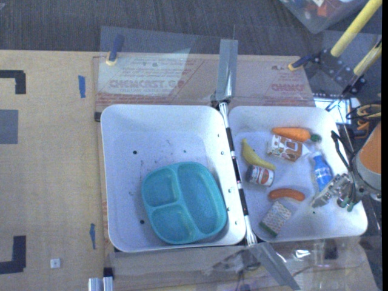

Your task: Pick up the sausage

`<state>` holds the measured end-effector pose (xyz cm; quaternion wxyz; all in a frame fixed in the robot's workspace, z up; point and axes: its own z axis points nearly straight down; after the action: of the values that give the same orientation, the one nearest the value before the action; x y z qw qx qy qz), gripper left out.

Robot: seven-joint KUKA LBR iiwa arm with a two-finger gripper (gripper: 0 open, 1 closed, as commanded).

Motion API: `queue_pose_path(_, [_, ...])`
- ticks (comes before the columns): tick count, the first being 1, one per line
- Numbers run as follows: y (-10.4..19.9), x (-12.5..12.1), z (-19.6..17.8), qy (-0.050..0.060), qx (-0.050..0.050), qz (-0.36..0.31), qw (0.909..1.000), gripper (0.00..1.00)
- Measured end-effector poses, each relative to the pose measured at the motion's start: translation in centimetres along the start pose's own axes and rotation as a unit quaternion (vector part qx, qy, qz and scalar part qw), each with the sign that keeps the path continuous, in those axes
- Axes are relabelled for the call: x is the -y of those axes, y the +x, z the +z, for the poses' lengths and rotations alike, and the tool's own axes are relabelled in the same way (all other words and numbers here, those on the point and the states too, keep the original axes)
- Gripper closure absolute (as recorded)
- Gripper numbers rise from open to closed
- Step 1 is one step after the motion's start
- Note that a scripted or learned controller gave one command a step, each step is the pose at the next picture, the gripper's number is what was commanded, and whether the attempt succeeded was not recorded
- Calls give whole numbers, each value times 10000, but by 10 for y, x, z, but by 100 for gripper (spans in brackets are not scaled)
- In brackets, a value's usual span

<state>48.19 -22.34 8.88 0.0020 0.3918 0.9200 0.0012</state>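
Small orange-red toy sausage (pixel 287 194) lies crosswise, right white plastic bin (pixel 357 223), near side. Metal two-finger gripper (pixel 332 191) just right of it; jaw state: cannot tell. Approach leftward, descend over middle, straddle short axis, avoid blue bottle (pixel 321 172) beside.

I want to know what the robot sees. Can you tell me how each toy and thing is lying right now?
sausage: lying flat in the right bin, untouched.
carrot: lying on its side.
banana: lying flat.
can: tipped on its side.
blue bottle: lying down.
small carton: lying flat.
teal divided plate: sitting in the left bin.
gripper: over the right bin, beside the sausage, holding nothing.
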Motion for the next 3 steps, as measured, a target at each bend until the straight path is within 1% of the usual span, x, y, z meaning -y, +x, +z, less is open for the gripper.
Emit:
queue_pose_path(1, [3,-3,0,-9,18,1564,9877,100])
queue_pose_path(2, [2,-3,0,-15,22,3170,9484,100])
queue_pose_path(3, [-1,0,0,-9,39,1484,9889,100])
